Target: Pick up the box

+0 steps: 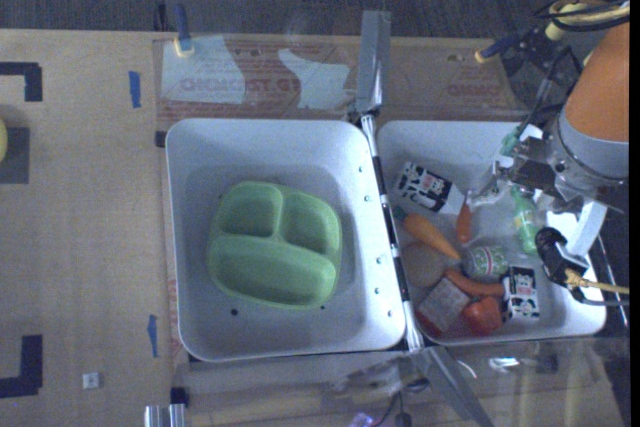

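The right bin [450, 137] holds a small white box with black cow patches [427, 187] near its left wall, lying tilted. A second cow-patterned box [520, 293] stands near the bin's front right corner. A flat reddish-brown box [440, 303] lies at the front, partly under other items. My gripper [508, 177] hangs over the right half of this bin, to the right of the first cow box and apart from it. Nothing is visibly held in it.
Around the boxes lie an orange carrot [432, 235], a green can [487, 261], a red tomato-like piece [482, 315] and a green bottle [525, 220]. The left bin [200, 155] holds a green divided plate [275, 243]. Cables hang beside the arm at the right.
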{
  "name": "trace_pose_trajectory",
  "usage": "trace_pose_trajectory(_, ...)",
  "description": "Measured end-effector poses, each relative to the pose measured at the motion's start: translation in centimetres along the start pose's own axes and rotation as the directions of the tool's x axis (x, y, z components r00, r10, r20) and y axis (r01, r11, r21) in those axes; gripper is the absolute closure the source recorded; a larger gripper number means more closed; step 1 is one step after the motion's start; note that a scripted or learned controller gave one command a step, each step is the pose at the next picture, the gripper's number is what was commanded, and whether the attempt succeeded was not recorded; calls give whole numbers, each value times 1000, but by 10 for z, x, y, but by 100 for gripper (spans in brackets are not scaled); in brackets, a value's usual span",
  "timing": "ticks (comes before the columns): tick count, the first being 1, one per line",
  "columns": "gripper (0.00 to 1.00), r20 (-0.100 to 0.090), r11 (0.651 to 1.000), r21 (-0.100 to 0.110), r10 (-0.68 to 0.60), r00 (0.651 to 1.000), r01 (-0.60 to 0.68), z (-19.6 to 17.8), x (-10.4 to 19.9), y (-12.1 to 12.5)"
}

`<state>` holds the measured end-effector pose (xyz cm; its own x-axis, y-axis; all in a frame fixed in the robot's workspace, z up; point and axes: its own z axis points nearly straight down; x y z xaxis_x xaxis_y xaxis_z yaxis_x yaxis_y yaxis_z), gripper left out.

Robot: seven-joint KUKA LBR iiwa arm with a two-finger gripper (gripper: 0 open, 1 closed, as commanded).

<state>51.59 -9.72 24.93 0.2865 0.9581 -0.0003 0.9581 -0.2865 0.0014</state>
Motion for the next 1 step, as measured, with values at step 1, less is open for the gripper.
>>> trace_pose_trajectory(1,0,0,997,4,80,997,-80,99,-41,21)
